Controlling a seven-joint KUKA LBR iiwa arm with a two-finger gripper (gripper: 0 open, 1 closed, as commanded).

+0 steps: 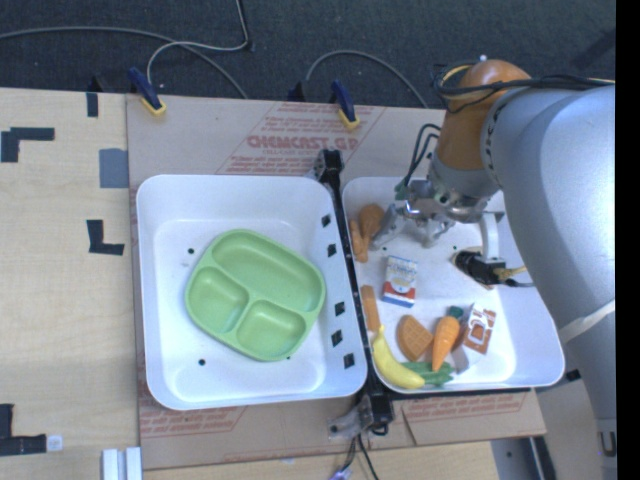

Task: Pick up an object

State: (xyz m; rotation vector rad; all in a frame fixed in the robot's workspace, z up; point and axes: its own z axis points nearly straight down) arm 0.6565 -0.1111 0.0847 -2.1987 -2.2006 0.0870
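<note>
My gripper (410, 231) hangs low over the far part of the right bin (530, 313), open, with nothing between its fingers. A brown bread roll (371, 219) lies just left of the left fingertip. A small white box with red and blue print (400, 278) sits just in front of the gripper. Nearer the front lie an orange stick (369, 308), a yellow banana (394, 365), a tan cookie (412, 336), a carrot (445, 338) and a red and white packet (480, 330).
The left bin (165, 298) holds a green divided plate (255, 293). A black divider with clips (340, 258) runs between the bins. The arm's grey body covers the right side of the right bin. Cables and blue clamps lie behind the bins.
</note>
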